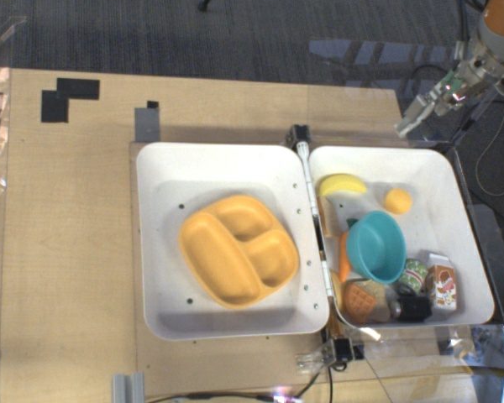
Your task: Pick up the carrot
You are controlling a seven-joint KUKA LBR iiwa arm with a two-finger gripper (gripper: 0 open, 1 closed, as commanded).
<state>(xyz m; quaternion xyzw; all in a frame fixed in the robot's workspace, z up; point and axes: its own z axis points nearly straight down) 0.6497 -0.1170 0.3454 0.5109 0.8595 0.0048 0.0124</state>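
The carrot (344,257) is a thin orange strip in the right bin (454,183), close to the bin's left wall. It lies pressed against the left side of a teal bowl (376,246), which hides part of it. My gripper (413,117) hangs above the bench beyond the right bin's far edge, at the upper right. It points down and to the left, well away from the carrot, and there is nothing in it.
Around the carrot the right bin holds a banana (342,185), a yellow lemon (396,200), a brown waffle-like item (361,299), a green can (416,274), a small carton (443,285) and a black item (412,309). A yellow divided plate (238,248) lies in the left bin (160,191).
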